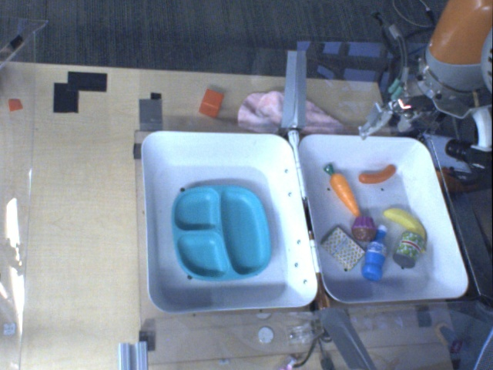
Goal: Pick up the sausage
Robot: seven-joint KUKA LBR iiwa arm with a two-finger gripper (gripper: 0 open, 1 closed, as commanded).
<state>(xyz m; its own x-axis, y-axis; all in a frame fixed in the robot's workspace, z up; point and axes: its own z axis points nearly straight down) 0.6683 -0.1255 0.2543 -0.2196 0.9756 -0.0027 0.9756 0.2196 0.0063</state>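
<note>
- Near the back wall of the right bin lies the sausage, untouched, just right of the carrot.
- Above that bin's back rim hangs the gripper, apart from the sausage; whether it is released or clenched I cannot tell.
- Nearer the right bin's front sit a banana, a blue bottle and a purple toy.
- Left of the right bin, a second bin holds a blue divided plate.

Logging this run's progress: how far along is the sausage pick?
Nothing looks done: the sausage lies loose in the right bin, near its back wall. The gripper hangs above the bin's back edge, apart from it. Descending, gripping and lifting all remain.
</note>
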